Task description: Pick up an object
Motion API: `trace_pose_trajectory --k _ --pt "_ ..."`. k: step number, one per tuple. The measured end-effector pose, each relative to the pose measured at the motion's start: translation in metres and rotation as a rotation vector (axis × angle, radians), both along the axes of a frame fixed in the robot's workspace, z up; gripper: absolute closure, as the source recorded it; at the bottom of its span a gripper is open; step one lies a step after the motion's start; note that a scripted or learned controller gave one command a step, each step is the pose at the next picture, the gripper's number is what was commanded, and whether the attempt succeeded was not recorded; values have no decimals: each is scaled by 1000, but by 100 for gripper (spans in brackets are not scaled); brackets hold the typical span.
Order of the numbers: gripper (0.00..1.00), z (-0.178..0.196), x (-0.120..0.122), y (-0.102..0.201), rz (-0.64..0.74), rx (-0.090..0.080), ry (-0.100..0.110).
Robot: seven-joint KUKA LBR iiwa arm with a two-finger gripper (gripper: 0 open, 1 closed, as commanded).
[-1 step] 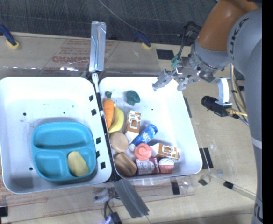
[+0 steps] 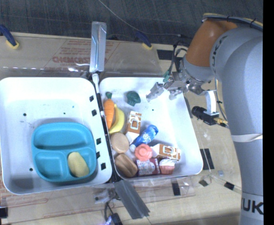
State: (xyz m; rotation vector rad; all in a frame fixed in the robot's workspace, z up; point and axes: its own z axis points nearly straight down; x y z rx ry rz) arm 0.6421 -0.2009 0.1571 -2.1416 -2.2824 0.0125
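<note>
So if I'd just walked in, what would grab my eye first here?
Probably the big grey arm with its orange band, reaching in from the right, its gripper over the right bin. Next, the bright blue tray in the left bin, with a yellow potato on it. Then the jumble of toy food along the right bin's left side and near edge.

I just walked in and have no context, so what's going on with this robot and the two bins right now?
A grey robot arm reaches in with its claw over the far end of the right bin, with nothing between its fingers. That bin holds a heap of toy food: a carrot, a banana, a blue bottle, small cartons and a dark green piece near the claw. The left bin holds a blue divided tray with a yellow potato-like item in one compartment.
</note>
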Motion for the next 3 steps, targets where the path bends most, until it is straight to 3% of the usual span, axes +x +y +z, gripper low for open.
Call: trace_pose_trajectory --k 1,2,3 --pt "0 -65 -89 -9 96 0 -12" --pt "0 -66 -93 51 356 3 -11" --pt "0 -53 -46 35 582 0 -15"
